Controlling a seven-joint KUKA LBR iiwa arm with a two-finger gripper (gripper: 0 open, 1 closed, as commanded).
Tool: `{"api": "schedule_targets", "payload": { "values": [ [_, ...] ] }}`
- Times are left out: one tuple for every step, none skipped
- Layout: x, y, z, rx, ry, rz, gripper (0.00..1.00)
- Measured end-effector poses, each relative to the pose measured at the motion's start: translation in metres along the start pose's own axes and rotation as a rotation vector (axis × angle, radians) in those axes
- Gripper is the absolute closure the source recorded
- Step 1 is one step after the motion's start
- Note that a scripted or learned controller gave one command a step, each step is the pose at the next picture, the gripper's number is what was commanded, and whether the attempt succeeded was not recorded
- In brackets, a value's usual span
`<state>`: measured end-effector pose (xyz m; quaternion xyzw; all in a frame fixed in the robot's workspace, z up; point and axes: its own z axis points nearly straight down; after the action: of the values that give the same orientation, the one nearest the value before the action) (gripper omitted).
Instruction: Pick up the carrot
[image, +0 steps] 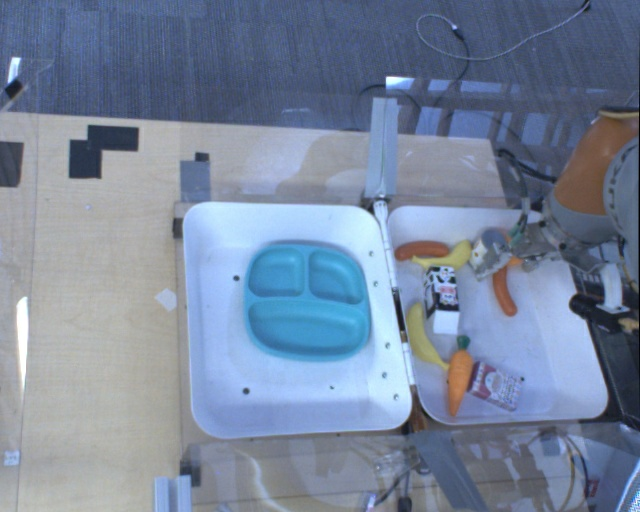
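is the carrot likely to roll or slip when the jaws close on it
Probably stiff: the carrot looks like a smooth moulded toy, so it may slip. Its tapered, round body could roll or squirt out of a pinch. It lies close beside the banana and the small red carton, which may get nudged.

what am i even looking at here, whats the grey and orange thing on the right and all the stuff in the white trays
One camera looks down at a slant on a bench with two shallow white bins. The grey and orange thing is a robot arm reaching in from the right; its gripper hovers over the right bin, near a small sausage. The left bin holds a blue divided plate. The right bin holds toy food: the carrot it is meant to pick up, a banana, a milk carton, another sausage and a red box. The carrot lies apart from the gripper.
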<state>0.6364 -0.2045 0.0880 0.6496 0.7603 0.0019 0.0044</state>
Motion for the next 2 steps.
{"api": "schedule_targets", "payload": {
  "values": [
    [0.035,-0.028,-0.038,0.002,0.002,0.077,0.0],
    [0.049,-0.057,-0.087,0.003,0.002,0.183,0.0]
  ]
}}
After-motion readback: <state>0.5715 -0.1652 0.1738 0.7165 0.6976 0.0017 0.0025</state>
